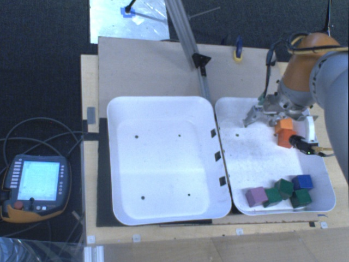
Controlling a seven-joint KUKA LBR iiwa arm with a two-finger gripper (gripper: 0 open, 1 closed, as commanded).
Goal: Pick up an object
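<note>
Where gripper hangs, orange block, speckled bin

You see an orange block in the right bin's far right part; pink, green and blue blocks cluster at its near edge

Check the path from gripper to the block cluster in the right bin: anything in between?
Nothing visible on the bin floor between them. The gripper sits at the right bin's far side; the pink block, green blocks and blue block lie along its near edge.
</note>
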